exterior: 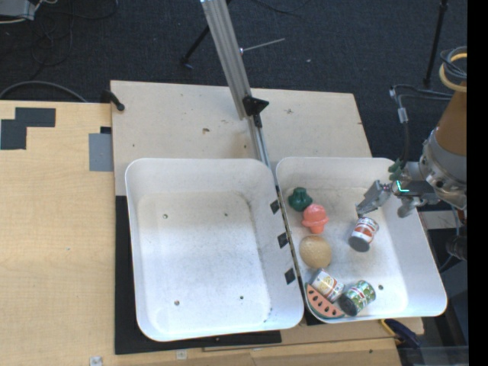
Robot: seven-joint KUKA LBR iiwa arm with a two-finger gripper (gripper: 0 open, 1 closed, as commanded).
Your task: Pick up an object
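The robot arm's jaws [390,199] hang spread apart over the right-hand bin [427,296], one grey finger [371,199] angled down to the left and the other [406,207] nearer the bin's right wall, with nothing caught between them. Just below the left finger, a small can with a red-and-white label [364,233] lies tilted on the bin floor, close under the jaws but apart from them and not gripped. Farther left, along the divider, sit a dark green toy [300,199], a pink toy [315,218] just beneath it and a tan, potato-like lump [315,251] below that. At the bin's near edge lie a second small can [327,285], a green-labelled can [357,296] beside it, and a watermelon slice [323,308] against the rim. The left-hand bin [145,204] stands alongside on the pale table [183,120], where a slanted aluminium bar [229,48] rises behind the bins.
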